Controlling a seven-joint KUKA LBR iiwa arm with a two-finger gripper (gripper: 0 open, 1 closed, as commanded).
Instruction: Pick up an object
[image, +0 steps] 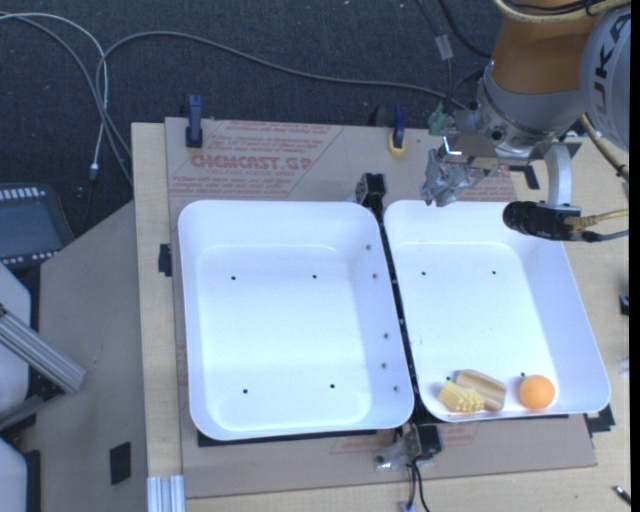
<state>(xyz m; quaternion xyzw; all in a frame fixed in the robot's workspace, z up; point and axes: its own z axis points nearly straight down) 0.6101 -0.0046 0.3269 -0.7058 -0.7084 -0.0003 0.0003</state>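
The arm reaches in from the right and hangs its tool (443, 186) over the far edge of the right bin (560, 290), near that bin's far left corner. Its dark fingers point down and nothing sits between them; whether they are spread or closed I cannot tell from where I stand.

Everything worth picking lies at the opposite end of that same bin, along the near rim. There is an orange ball (537, 392) toward the near right corner, and just left of it a tan bread roll (482, 383) with a yellow corn piece (460, 399) touching its front side. The roll and the corn both lie with their long axes running roughly left to right across the bin. The left bin (200, 300) holds nothing for it.

So the objects lie well apart from the tool, toward me and slightly to the right. I'd judge that the arm must travel the whole depth of the bin before descending, and the ball, standing by itself, looks the cleaner target.
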